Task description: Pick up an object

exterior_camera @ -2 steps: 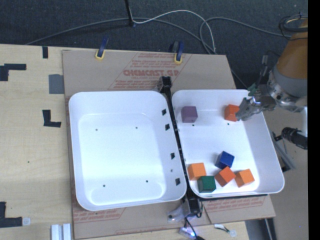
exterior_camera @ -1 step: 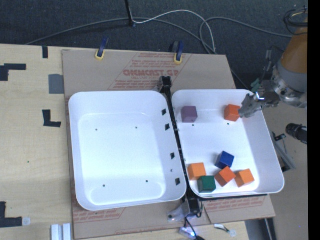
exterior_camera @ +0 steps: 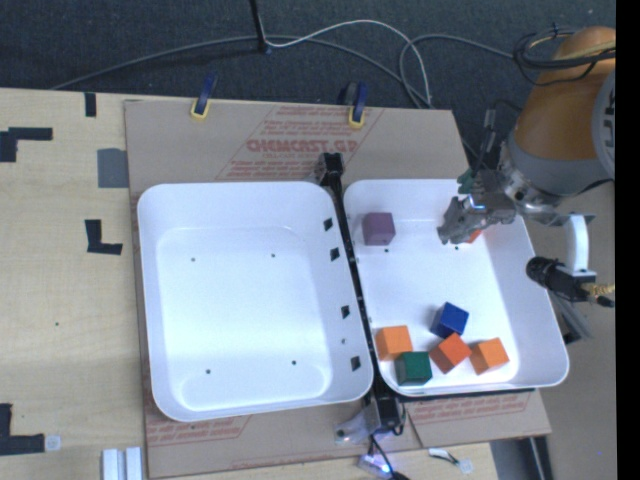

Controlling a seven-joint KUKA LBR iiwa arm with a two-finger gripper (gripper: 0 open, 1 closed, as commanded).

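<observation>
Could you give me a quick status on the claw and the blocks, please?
Claw over the right bin, far end, nothing seen in it. Purple block alone to its left. Blue block, three orange, one green clustered at near end.

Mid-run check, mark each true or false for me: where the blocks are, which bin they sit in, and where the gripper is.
1. All the blocks lie in the right bin. True.
2. The purple block sits among the cluster at the near end. False: it lies alone near the far end.
3. The blue block is in the near cluster beside the orange blocks. True.
4. The gripper is over the left bin. False: it is over the far part of the right bin.
5. The green block touches the purple one. False: they are well apart.
</observation>
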